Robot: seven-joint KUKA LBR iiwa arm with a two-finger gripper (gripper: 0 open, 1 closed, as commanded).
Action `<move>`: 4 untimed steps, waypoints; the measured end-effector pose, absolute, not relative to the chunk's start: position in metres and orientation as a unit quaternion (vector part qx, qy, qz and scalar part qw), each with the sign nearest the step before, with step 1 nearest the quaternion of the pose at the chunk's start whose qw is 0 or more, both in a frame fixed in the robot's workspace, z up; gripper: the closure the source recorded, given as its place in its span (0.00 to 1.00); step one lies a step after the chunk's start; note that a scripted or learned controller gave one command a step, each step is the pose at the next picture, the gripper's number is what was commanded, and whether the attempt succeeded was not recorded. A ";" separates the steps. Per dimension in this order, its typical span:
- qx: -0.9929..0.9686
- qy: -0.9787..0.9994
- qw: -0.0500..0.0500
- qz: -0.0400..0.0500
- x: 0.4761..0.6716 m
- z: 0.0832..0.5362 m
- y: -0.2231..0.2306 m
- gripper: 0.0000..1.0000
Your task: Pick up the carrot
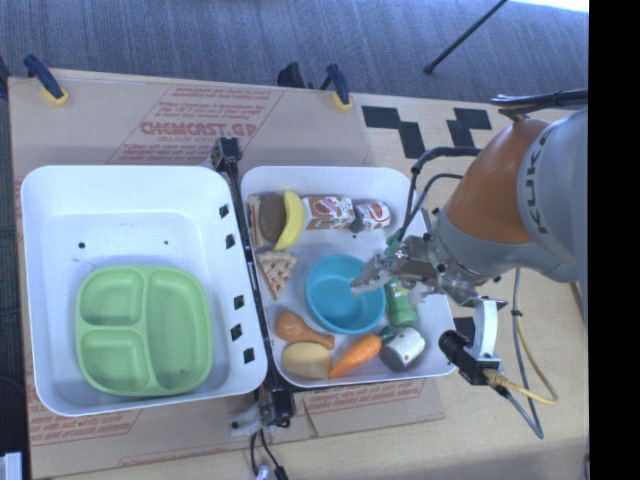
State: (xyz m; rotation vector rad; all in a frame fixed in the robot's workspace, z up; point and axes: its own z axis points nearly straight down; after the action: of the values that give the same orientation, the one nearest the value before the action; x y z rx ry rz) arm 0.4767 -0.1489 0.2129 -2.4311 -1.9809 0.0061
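Locate the carrot (356, 355) in the right bin (420, 193), near its front wall. It lies flat and tilted, with its thick end toward the right and its tip toward the front left. Its tip lies against a pale potato-like item (306, 360); a brown drumstick-like piece (300, 327) sits just behind that. A small can (404, 348) lies just to the right of the carrot's thick end.

Note the hand (378, 273) above the right rim of the blue bowl (343, 296), well behind the carrot and apart from it. You can see metallic fingers reaching left over the bowl, but you cannot tell whether they are apart or together. Nothing is visibly held between them. A green object (401, 306) stands just beside the bowl, below the hand.

At the back of the same bin, observe a banana (291, 218), a wrapped packet (346, 212) and a pizza slice (276, 268).

The left bin (60, 193) carries a green divided tray (145, 330). Both bins rest on the worktop (180, 118).
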 end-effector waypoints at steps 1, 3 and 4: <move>-0.835 -0.551 0.000 -0.002 0.479 0.111 -0.138 0.00; -0.898 -0.440 0.005 0.005 0.476 0.206 -0.070 0.00; -0.960 -0.281 0.006 0.006 0.476 0.190 -0.030 0.00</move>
State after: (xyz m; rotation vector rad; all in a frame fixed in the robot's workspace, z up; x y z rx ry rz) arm 0.4758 -0.0296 0.1904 -3.0043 -0.8782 0.0175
